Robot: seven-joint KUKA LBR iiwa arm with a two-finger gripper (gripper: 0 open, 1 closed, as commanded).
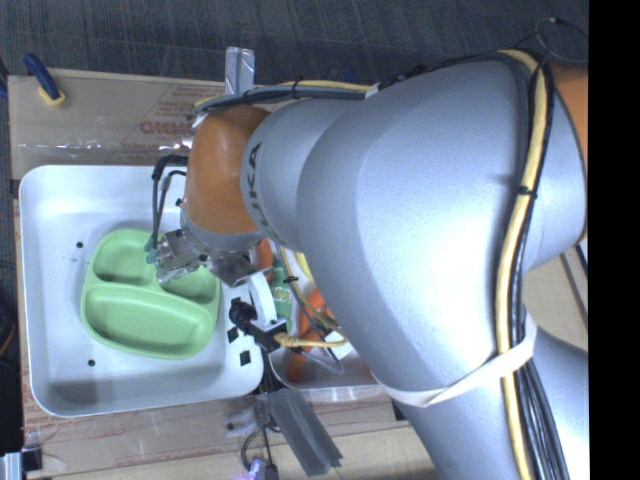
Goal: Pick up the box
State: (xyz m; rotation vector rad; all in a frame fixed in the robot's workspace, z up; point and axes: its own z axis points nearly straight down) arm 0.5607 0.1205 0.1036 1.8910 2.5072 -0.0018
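1. Camera view: the arm (420, 218) reached over the left bin (45, 268), its gripper (180, 258) above a green tray (140, 308); whether it was wide or closed I cannot tell.
2. No box was identifiable; the step looked like the approach, and next it needed to locate the box.

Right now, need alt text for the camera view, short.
A large grey KUKA arm with an orange wrist band reaches in from the right, its gripper low over a green divided tray in the left white bin. The arm covers most of the other bin.
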